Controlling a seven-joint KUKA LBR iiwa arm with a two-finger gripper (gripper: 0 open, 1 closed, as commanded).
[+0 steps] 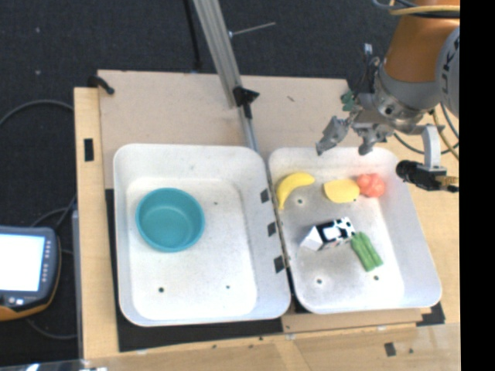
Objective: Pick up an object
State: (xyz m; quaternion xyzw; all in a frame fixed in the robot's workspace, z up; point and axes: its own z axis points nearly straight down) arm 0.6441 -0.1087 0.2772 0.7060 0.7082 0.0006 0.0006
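The right bin holds a yellow banana, a yellow lemon-shaped piece, a small red-orange item, a black-and-white block and a green oblong piece. My gripper hangs above the far rim of the right bin, open, with its two fingers spread apart and nothing between them. It is behind and above the lemon-shaped piece and apart from every object.
The left bin holds a teal bowl. A slanted metal post rises from the board behind the bins. A tablet sits off the bench at the left. A black fitting juts at the right bin's far right edge.
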